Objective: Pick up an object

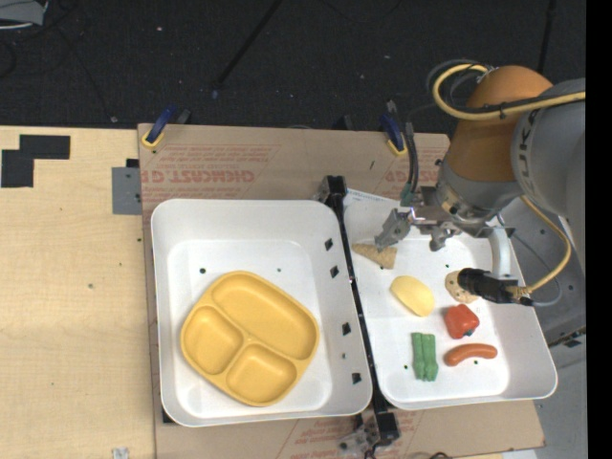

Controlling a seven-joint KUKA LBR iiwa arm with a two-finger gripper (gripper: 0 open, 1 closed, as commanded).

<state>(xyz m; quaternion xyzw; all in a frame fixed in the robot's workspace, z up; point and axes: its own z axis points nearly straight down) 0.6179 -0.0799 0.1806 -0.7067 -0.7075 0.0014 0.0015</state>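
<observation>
The right bin (pixel 521 376) holds several toy foods. A tan wedge (pixel 375 253) lies near its left wall, with a pale yellow lump (pixel 412 295) just below it. Toward the front are a green bean pod (pixel 424 356), a red pepper (pixel 461 320) and an orange-red sausage (pixel 469 354). A small tan disc (pixel 453 283) sits partly under a black fitting on the arm. My gripper (pixel 415 234) hangs over the back of this bin, open, with bare bin floor between its fingers. Its left finger (pixel 392 229) ends just above and right of the tan wedge.
The left bin (pixel 172 228) holds a yellow three-part plate (pixel 249 337). A black divider (pixel 346 285) runs between the bins. The grey and orange arm (pixel 497 132) and its yellow cable cover the right bin's back right corner. Two clamps grip the cardboard's far edge.
</observation>
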